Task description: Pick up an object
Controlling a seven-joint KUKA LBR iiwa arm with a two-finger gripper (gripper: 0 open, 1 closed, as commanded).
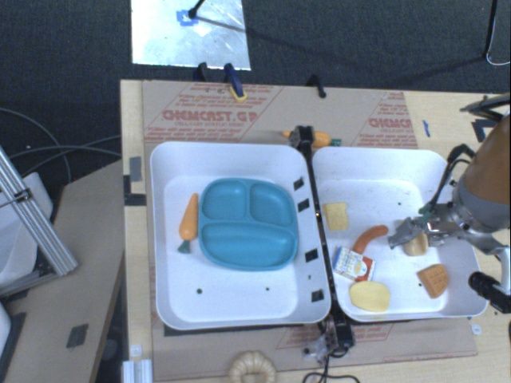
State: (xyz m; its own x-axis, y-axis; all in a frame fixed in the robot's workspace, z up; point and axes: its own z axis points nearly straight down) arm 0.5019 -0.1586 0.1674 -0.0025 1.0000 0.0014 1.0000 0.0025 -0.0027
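Observation:
My gripper (409, 234) hangs low over the middle of the right bin (383, 174), reaching in from the right. A small tan piece (416, 247) lies right under its tip, partly covered by it; whether they touch cannot be told. An orange-red sausage (370, 238) lies just left of the gripper. Also in this bin are a yellow cheese square (336, 216), a red and white packet (354, 264), a pale yellow rounded piece (370, 296) and a brown bread piece (433, 280).
The left bin (172, 214) holds a blue divided plate (246, 223) and an orange carrot (188, 218) beside it. A black divider (311, 206) with clips runs between the bins. The arm's grey body (487, 186) covers the right bin's right edge.

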